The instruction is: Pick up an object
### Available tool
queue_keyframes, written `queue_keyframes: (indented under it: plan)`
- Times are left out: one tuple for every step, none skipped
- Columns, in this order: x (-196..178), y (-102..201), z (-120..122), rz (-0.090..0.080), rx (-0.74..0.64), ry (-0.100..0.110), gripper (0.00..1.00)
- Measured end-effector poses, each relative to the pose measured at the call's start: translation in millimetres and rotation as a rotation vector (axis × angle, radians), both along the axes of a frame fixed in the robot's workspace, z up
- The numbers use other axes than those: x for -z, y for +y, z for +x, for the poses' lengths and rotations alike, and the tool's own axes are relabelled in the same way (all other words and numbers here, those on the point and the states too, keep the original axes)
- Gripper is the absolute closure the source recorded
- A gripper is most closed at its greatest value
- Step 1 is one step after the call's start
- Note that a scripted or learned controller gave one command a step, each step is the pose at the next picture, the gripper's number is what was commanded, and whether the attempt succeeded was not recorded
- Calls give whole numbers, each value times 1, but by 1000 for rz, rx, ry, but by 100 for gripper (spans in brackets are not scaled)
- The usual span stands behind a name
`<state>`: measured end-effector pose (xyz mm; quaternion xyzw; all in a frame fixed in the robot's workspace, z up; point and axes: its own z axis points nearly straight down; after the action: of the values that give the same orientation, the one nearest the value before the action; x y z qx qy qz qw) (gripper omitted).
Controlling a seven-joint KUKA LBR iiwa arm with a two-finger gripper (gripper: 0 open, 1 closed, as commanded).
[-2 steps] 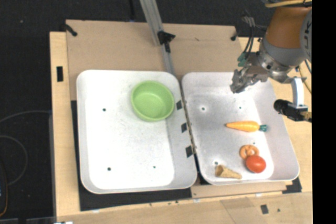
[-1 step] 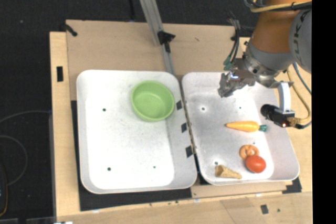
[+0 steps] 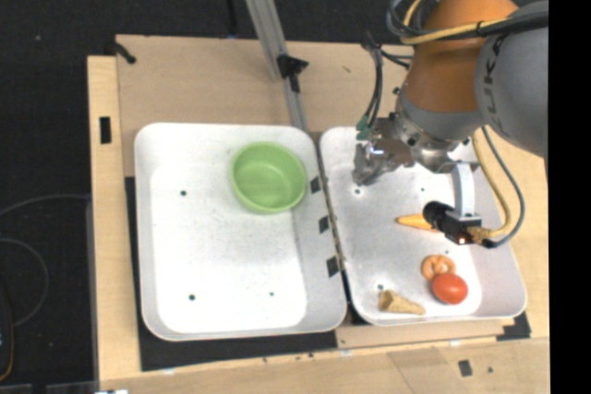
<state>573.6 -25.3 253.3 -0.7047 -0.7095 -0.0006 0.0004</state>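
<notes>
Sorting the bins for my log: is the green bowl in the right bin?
No, the green bowl sits in the left bin.

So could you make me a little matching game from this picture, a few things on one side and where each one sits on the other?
Things:
1. green bowl
2. tomato
3. carrot
4. tool

Places:
A. near corner of the right bin
B. far part of the left bin
C. over the far left part of the right bin
D. middle of the right bin, beside a black part of the arm

Pairs: 1-B, 2-A, 3-D, 4-C
</notes>
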Motion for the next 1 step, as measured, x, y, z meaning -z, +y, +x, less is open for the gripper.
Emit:
queue_keyframes:
  plan:
    - [-1, 39, -14, 0, 3, 0, 100]
